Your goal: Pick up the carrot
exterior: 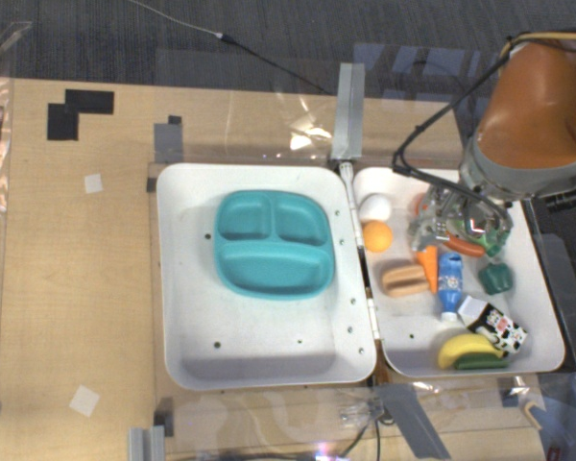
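Note:
The carrot (428, 268) is a small orange cone lying in the right bin (538, 286), between a hot dog bun and a blue bottle. My gripper (440, 230) hangs just above the carrot's upper end, under the grey arm with its orange band (528, 104). Metal and cable clutter at the wrist hides the fingertips. A second orange and red piece (466, 248) lies beside the gripper, partly covered by it.
The right bin also holds a white ball (375, 206), an orange ball (377, 236), a hot dog bun (403, 279), a blue bottle (449, 282), a dark green block (496, 278), a black-and-white carton (499, 328) and a banana (468, 351). A teal divided plate (274, 243) sits in the left bin (187, 353).

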Controlling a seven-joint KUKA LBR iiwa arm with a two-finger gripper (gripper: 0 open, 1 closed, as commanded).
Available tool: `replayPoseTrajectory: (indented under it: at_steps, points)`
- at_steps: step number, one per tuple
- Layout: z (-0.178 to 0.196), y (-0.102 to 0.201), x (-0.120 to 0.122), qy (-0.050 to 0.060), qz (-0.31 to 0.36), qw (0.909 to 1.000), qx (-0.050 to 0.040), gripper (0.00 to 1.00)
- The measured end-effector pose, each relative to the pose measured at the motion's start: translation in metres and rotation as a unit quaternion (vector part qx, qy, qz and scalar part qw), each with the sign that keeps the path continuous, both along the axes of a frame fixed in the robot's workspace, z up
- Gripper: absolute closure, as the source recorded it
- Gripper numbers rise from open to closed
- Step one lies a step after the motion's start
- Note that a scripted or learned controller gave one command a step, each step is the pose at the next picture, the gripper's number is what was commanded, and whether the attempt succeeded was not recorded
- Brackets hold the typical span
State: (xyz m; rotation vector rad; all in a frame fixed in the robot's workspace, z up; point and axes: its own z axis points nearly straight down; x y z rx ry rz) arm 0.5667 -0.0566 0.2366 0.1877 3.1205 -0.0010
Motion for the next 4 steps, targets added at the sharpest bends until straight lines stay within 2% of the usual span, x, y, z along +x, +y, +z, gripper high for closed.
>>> replayPoseTrajectory:
  at_steps: [1, 2, 3, 4]
  points:
    - [-0.001, 0.002, -0.001, 0.002, 0.001, 1.0000, 0.0006, 0.00]
    - [-0.103, -0.033, 0.020, 0.008, 0.014, 0.9999, 0.0010, 0.00]
    - [-0.139, -0.028, 0.015, -0.006, -0.032, 0.9995, 0.0007, 0.00]
    - [-0.138, -0.032, -0.001, -0.011, -0.111, 0.9938, 0.0017, 0.00]
